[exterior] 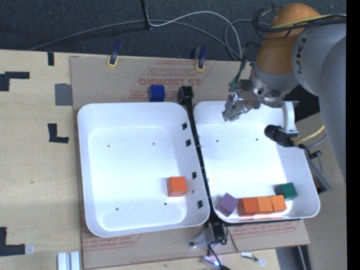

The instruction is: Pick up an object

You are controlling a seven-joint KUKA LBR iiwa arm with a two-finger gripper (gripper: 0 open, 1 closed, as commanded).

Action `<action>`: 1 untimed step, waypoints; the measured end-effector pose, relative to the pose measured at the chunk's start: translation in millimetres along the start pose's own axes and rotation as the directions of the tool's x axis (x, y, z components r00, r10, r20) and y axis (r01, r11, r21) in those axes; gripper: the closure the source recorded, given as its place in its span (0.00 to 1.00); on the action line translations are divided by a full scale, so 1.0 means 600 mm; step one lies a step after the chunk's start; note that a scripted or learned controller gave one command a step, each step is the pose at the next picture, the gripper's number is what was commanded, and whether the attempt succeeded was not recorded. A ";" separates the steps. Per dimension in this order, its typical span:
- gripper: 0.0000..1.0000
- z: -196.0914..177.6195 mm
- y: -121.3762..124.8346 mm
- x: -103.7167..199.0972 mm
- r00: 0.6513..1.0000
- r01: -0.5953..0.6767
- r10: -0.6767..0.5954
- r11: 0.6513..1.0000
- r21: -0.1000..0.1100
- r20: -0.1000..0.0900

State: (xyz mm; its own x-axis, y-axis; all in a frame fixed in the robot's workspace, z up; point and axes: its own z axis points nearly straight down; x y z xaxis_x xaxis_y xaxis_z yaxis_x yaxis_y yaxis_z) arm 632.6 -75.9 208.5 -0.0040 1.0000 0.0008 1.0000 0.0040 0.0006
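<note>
Over right bin [292, 207] far edge | claw [232, 115] pointing down

Grey arm [315, 49] from the right, orange-banded wrist bent down, gripper [232, 112] low and empty

Dark blue-grey carpet floor [73, 10] ran behind the bench, thin pale cables [185, 20] trailing over it. Light wooden benchtop [28, 162] carried black tape marks [54, 134] and a grey tape square [63, 93]. A brown cardboard sheet [169, 79] lay on it, pinned by two blue-and-yellow clamps [115, 55]. Lighting was even and soft.
</note>
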 end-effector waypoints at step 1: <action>1.00 0.000 0.003 0.075 1.000 0.000 0.000 1.000 0.001 0.000</action>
State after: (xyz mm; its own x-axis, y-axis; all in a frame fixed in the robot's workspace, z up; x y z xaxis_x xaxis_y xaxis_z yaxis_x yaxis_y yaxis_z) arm 634.3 -31.0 208.6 -0.0039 1.0000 0.0011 1.0000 0.0039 -0.0004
